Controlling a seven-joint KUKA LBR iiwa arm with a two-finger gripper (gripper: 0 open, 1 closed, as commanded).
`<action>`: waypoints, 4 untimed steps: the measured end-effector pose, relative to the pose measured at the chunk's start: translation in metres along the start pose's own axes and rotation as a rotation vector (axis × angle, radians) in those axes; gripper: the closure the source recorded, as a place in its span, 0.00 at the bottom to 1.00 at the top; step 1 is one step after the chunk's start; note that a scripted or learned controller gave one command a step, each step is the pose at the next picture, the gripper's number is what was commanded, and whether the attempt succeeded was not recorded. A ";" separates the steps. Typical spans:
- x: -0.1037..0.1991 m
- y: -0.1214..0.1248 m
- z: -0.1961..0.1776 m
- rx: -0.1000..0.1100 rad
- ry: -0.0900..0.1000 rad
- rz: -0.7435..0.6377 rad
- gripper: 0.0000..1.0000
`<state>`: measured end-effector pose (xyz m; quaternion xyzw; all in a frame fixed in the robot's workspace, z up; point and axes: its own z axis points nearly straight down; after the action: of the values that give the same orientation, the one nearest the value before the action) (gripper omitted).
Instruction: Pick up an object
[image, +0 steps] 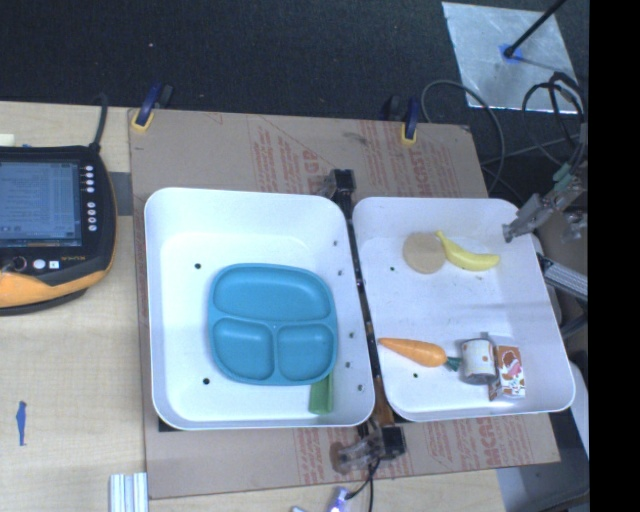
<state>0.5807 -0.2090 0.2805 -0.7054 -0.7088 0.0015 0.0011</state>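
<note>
Camera view — cardboard-topped bench (300, 160), dark floor (280, 50)

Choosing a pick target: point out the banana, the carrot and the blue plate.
banana (468, 257), camera view, middle of its curved yellow body.
carrot (412, 350), camera view, middle of its orange body.
blue plate (270, 292), camera view, floor of its big upper compartment.

Faint red printed lettering runs in slanted and edgewise lines across the brown cardboard sheet (300, 150) under the two bins, too blurred to read. The small carton with a red-and-white picture label (508, 372) carries print too small to make out. The grey-framed handheld screen (40, 205) shows illegible lines
</note>
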 end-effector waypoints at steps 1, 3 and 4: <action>-0.002 0.023 0.048 0.003 0.000 -0.004 0.00; 0.007 -0.053 0.190 0.002 0.001 0.000 0.00; 0.060 0.003 0.180 0.000 0.000 -0.003 0.00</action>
<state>0.5823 -0.1488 0.1000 -0.7045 -0.7097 0.0015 0.0008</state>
